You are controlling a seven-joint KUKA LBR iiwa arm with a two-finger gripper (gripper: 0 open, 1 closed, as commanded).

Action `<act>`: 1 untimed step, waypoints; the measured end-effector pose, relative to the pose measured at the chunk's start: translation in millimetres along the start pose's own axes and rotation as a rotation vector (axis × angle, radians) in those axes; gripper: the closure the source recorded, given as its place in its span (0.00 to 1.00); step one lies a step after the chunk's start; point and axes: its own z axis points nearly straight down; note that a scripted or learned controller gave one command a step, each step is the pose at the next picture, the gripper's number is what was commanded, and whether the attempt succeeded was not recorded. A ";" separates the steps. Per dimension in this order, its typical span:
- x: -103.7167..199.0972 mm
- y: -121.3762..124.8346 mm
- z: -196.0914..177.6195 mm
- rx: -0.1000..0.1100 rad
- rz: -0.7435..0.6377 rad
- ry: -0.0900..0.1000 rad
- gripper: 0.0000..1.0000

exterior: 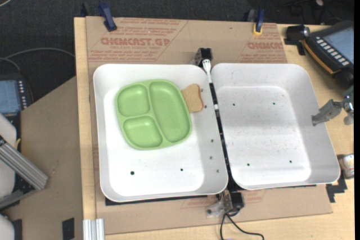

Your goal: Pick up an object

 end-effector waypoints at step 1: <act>-1.6 4.4 -159.8 -0.020 -0.003 -0.009 0.00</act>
